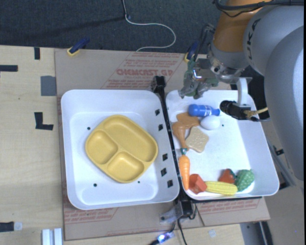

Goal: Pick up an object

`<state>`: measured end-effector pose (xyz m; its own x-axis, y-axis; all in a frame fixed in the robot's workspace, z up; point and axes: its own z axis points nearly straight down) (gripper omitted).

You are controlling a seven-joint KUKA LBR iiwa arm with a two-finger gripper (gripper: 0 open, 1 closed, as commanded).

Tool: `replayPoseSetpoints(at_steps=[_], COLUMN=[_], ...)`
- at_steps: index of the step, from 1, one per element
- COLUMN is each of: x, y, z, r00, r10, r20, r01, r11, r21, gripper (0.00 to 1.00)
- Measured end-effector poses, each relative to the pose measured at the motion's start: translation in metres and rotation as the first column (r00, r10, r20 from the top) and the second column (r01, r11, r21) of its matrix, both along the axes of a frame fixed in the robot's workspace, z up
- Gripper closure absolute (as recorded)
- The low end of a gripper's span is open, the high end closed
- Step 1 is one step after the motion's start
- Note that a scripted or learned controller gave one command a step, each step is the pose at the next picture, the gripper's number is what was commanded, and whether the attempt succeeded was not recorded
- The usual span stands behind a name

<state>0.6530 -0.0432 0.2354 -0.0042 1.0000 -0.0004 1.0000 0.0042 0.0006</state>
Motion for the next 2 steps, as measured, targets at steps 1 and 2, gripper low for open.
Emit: replayPoseSetpoints(at_steps=[1,2], x=[-0.001,0.019], y=[0.006,0.011], z=[-0.014,-0.012], r00=[1.0,1.0], r10=[-0.004,-0.003], r20=[-0.004,0.0], r01=[0.004,0.003], r11=[1.0,1.0], r21=[-0.001,-0.001], gripper=[1.0,1.0])
